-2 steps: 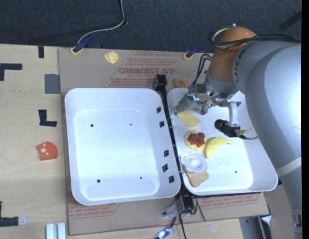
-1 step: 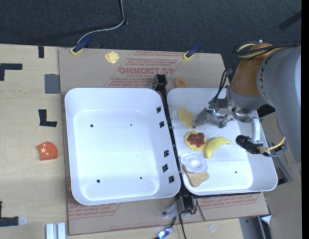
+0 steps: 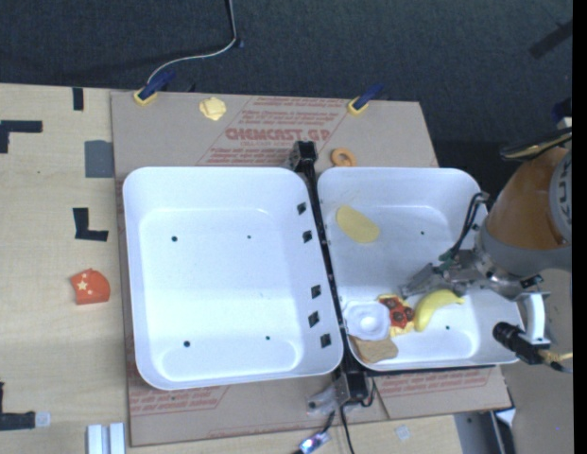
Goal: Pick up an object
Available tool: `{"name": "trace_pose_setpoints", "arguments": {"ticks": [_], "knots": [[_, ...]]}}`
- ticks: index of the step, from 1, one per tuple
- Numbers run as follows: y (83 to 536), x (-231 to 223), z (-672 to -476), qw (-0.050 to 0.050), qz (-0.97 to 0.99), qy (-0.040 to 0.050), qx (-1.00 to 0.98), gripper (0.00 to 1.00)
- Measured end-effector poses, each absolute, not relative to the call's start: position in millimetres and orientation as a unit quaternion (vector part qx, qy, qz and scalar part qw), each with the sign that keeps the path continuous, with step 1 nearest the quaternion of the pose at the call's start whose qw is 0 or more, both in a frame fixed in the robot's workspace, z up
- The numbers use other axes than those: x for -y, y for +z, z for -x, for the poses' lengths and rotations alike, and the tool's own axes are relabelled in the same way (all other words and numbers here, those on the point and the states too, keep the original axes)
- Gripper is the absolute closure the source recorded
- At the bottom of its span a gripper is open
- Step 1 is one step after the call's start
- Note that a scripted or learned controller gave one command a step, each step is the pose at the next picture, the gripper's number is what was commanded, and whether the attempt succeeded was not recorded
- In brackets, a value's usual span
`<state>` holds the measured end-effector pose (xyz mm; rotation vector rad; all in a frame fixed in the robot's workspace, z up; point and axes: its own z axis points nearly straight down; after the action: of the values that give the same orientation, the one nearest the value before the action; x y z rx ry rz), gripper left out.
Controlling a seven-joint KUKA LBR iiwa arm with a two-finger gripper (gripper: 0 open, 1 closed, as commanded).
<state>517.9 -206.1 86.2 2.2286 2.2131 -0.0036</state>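
Right bin (image 3: 406, 183): fingers (image 3: 414, 284) near banana (image 3: 435, 307), opening unclear.

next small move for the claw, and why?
Probably lower a little onto the banana. The claw sits just above and left of it in the right bin, and the banana lies against a red item, so a straight descent looks cleanest.

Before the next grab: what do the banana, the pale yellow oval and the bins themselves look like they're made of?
Banana: probably moulded plastic, going by its smooth, even yellow and toy-like shape. Pale yellow oval: matte and flat-looking, perhaps soft plastic or foam; unclear. Right bin and left bin: likely rigid white plastic, with rounded corners and a slight sheen.
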Motion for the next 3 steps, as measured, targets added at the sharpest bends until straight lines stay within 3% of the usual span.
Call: {"name": "trace_pose_setpoints", "arguments": {"ticks": [1,2,3], "knots": [[85.9,173.9,-483.5,0.002,-0.707,0.0002,-0.707,0.00],[210.8,127.8,-486.6,0.004,-0.705,0.0039,-0.709,0.00],[213.5,129.4,-483.7,-0.001,-0.706,-0.0005,-0.708,1.00]]}}
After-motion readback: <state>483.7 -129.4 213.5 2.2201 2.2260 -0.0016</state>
